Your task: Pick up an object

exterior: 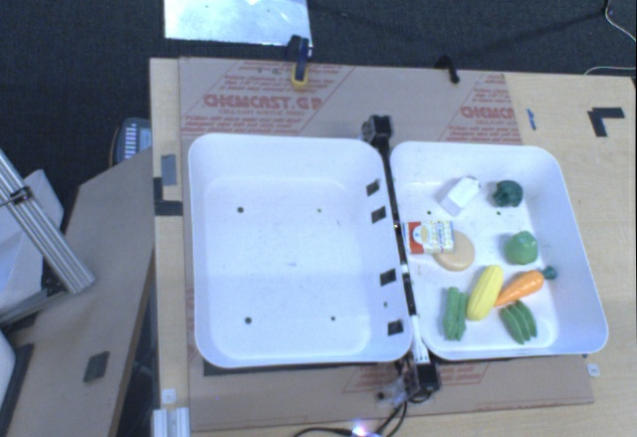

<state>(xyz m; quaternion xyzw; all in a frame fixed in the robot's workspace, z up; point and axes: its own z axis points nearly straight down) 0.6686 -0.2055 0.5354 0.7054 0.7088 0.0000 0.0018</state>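
The right bin (572, 216) holds the toys: an orange carrot (520, 288) slants, its green tip up-right, beside an upright yellow corn (485, 292). The dark green piece (508, 193) is too small to identify. The hand's state cannot be told.

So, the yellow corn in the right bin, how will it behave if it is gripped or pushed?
The yellow corn looks like moulded plastic toy food, so probably stiff and light. Its rounded, elongated shape suggests it may roll sideways when pushed. It lies close between the orange carrot and a green vegetable, so a push would likely disturb those too.
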